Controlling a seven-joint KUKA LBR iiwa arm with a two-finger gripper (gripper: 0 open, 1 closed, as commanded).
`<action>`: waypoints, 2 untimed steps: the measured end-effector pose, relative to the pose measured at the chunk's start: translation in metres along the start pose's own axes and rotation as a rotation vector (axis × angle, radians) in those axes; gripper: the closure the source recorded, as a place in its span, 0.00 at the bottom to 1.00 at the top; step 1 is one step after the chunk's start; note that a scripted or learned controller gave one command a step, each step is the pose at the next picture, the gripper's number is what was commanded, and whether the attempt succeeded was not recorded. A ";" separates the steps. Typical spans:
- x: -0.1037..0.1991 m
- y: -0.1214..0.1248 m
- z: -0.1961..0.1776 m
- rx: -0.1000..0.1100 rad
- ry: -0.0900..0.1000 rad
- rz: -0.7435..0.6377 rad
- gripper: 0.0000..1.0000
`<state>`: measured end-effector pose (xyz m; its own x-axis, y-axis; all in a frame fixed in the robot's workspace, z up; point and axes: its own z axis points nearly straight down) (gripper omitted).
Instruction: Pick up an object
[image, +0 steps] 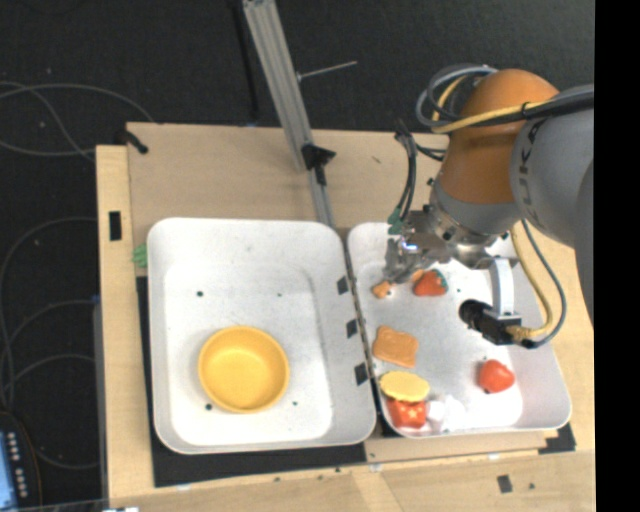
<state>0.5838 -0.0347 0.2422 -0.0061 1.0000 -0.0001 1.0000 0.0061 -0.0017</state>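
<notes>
In right bin (545, 400), claw (397, 262) just above small orange piece (382, 290); finger state unclear.

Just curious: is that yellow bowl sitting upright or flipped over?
Upright. The yellow bowl in the left bin shows its open hollow and rim facing up, with nothing visible inside it.

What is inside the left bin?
The left bin holds one yellow bowl near its front, plus a few small dark specks. Whatever lies under the bowl is covered.
</notes>
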 end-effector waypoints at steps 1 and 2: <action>0.042 0.009 -0.002 -0.003 0.001 -0.001 1.00; 0.094 0.007 -0.004 -0.002 0.001 -0.002 1.00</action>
